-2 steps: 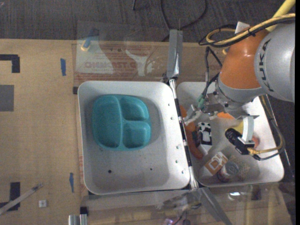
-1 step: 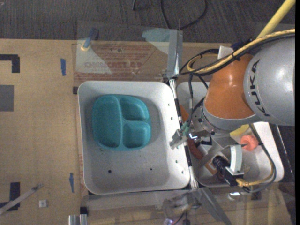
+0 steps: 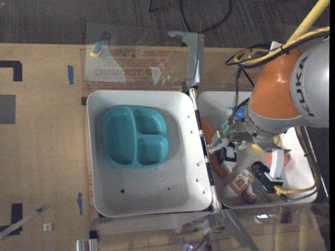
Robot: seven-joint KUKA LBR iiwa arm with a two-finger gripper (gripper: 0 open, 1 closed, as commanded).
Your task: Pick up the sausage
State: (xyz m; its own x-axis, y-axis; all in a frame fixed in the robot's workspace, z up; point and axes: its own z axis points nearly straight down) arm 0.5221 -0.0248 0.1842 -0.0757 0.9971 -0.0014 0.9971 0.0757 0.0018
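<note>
left bin (image 3: 104,192): a teal divided plate (image 3: 136,136) is seen | right bin (image 3: 303,184): the sausage (image 3: 208,131) is taken to be the orange-brown piece against its left wall | gripper (image 3: 226,146): placed just right of the sausage, its state cannot be told | risk: wall crowding may cause a miss

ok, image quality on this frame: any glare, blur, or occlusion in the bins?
Camera view: soft overall. Glare on the clear sheet above the left bin. Teal plate evenly lit. The arm covers much of the right bin; items under it are too blurred to identify.
</note>
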